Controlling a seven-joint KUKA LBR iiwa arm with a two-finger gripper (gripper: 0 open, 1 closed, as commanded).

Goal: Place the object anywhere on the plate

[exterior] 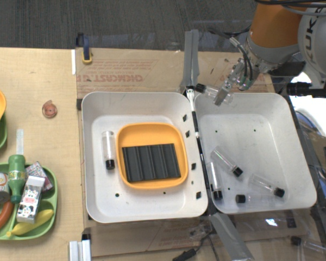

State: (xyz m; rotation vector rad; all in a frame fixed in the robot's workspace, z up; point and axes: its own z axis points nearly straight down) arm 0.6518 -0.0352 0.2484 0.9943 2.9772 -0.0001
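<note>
Start at the near edge of the right bin (293, 145). You find three clear tubes with black caps there: one lying against the left wall (213, 181), one near the middle (226, 162), one toward the right (265, 185). A loose black cap (240, 198) lies between them, near the front wall.

Treat each tube as light, rigid, smooth and round. Expect it to roll and to slip under a pinch, and judge it brittle if it is glass. Take hold across the barrel at mid-length, jaws square to the long axis, not on the cap.

The middle tube has the most open floor around it. The wall-side tube leaves no room for a finger on its left.

In the left bin (98, 200), the orange plate (152, 132) carries a black ribbed insert (152, 162). A fourth tube (108, 150) lies just beside the plate's left rim, on the bin floor.

Clear the raised divider between the bins when you cross.

Farthest back, the gripper (224, 95) hangs over the right bin's rear left corner. You cannot tell from this view how its tool stands.
</note>
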